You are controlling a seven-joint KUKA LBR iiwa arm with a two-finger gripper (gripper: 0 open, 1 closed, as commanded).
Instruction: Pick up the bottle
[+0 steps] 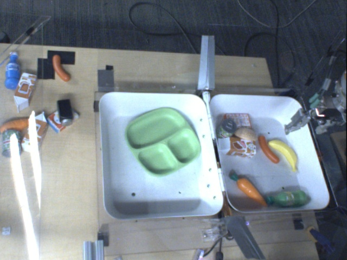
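The green bottle (288, 199) lies on its side in the near corner of the right bin (309, 145) (smooth white plastic), its tip touching a tapered orange carrot (250, 188). A curved banana (286, 153) lies further back. The metallic end effector (301, 119) hovers at the bin's far right edge, well apart from the bottle.

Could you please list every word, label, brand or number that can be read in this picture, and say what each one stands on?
No text can be read.
Green bottle: label too blurred to read.
Red-and-white packet in the right bin: print too small.
Orange-and-white carton below it: print blurred.
Blue bottle and small cartons on the bench: labels too small.
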